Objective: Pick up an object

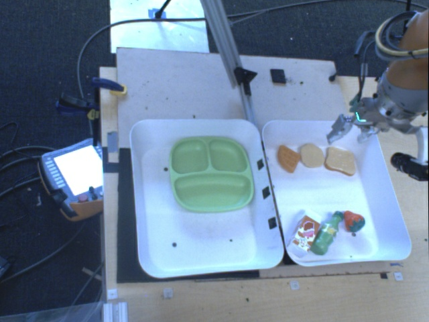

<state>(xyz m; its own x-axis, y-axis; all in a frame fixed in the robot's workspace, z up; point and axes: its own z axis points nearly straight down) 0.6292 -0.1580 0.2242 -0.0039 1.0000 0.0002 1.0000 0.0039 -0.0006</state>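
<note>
My gripper point(351, 131) hovers over the far edge of the right bin point(385, 200), just above and behind the toast slice point(340, 160). Its two fingers stand apart, open, with nothing between them. In a row left of the toast lie a round tan cracker point(312, 155) and an orange-brown wedge point(288, 158). Near the bin's front edge lie a small red-and-white carton point(305, 233), a green bottle point(326, 234) and a red-and-teal toy fruit point(354, 221).
The left bin point(151, 233) holds a green divided plate point(212, 174). A slanted metal pole point(224, 35) crosses the board behind the bins. Cables and a handheld pendant point(74, 176) lie on the floor at the left.
</note>
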